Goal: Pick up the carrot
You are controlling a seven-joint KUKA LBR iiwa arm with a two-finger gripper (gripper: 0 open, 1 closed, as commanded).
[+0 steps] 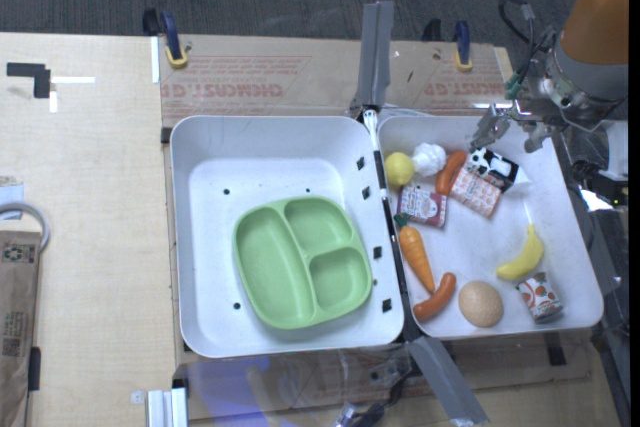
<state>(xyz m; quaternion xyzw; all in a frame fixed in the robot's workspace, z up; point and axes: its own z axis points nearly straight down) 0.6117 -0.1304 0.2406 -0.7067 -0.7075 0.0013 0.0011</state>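
Observation:
The carrot [416, 257] is orange and tapered, with a small green top. It lies along the left wall of the right bin [580, 245], pointing toward the front. My gripper [513, 128] hangs over the far right part of that bin, well up and to the right of the carrot. Its fingers [495, 123] stand apart with nothing between them. The grey arm with its orange band [600, 0] comes in from the upper right.
Around the carrot lie a pink packet [422, 206], an orange-red sausage [435, 297], an egg [481, 303], a banana [524, 256], a small can [540, 298], a lemon [398, 169] and another orange piece [450, 172]. A green divided plate [303, 260] sits in the left bin [200, 215].

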